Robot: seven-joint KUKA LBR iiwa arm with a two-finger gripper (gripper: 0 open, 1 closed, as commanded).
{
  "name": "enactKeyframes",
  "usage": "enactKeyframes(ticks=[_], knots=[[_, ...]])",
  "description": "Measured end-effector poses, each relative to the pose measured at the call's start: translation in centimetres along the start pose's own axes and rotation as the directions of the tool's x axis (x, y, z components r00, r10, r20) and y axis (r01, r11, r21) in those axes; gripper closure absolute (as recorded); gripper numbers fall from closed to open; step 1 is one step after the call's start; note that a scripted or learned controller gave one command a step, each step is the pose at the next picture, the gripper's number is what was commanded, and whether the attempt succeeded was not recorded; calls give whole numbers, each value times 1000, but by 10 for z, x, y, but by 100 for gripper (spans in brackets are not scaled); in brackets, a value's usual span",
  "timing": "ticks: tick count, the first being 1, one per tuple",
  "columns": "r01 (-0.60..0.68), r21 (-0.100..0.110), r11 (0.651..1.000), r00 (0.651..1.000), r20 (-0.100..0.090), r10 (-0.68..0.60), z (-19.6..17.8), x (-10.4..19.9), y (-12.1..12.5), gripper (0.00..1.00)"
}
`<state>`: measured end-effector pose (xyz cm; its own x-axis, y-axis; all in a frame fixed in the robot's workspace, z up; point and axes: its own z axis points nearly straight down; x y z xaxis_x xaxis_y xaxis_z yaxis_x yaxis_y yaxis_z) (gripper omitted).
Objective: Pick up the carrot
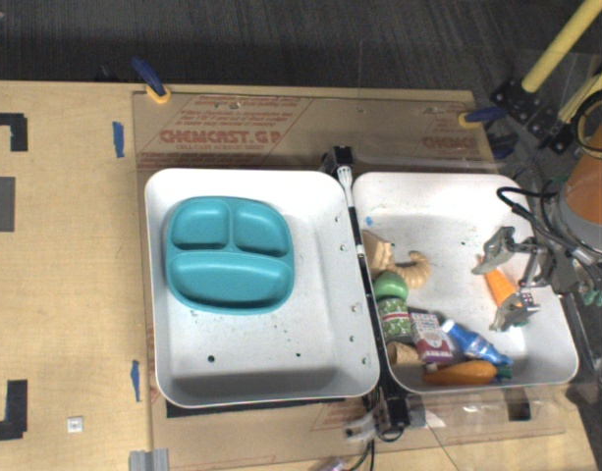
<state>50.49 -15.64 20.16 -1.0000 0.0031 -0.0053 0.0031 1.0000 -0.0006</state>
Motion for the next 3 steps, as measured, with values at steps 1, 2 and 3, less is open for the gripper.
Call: enactKeyframes(ticks=[1, 2, 3], knots=[[-52, 2, 999, 999, 6, 52, 105, -38, -50, 0], [-50, 2, 999, 999, 10, 50, 95, -40, -48, 100], [516, 7, 857, 857, 12, -516, 111, -15, -48, 100]])
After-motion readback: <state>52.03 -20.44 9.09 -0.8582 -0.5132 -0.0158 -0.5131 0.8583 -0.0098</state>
